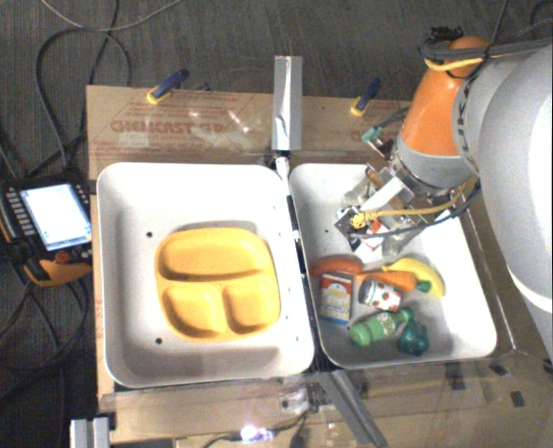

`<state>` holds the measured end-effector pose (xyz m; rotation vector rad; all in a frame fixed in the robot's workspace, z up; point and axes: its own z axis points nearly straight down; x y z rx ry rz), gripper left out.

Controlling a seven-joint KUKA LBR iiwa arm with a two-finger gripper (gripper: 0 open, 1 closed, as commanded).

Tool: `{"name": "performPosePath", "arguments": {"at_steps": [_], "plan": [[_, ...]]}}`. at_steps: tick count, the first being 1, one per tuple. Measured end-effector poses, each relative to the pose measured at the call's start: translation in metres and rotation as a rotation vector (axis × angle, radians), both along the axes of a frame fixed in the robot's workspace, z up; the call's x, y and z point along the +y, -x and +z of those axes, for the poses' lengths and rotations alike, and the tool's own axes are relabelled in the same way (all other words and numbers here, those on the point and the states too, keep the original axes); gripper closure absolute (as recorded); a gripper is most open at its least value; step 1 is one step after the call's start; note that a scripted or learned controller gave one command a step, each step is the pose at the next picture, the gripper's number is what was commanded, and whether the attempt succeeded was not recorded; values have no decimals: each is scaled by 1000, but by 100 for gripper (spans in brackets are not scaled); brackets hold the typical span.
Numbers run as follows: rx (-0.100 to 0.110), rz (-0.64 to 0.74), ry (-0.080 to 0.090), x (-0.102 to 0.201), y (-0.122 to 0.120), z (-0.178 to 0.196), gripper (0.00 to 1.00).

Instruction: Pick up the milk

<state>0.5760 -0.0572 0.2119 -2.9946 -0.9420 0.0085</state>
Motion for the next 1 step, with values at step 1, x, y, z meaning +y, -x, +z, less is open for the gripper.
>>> {"name": "performPosePath", "arguments": {"at_steps": [1], "plan": [[1, 140, -1, 27, 19, -17, 100]]}}
